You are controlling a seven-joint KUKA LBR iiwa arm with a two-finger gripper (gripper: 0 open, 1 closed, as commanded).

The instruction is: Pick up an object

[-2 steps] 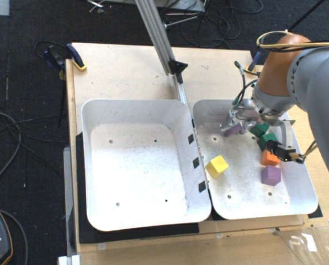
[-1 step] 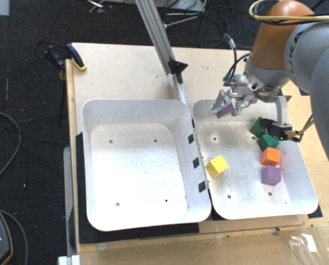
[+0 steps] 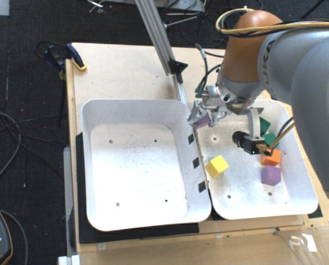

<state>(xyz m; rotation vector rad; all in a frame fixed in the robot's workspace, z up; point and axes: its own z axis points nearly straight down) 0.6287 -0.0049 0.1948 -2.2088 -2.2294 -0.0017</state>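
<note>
Claw (image 3: 207, 114) sits clamped on a purple block (image 3: 201, 120), partly hidden by its fingers; the block's long axis is unclear.

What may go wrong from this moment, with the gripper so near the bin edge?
1. The gripper has a purple block at its tips above the right bin's left rim; the hold looks slight, so it might drop.
2. The orange block and lilac block touch, so picking one may push the other.
</note>
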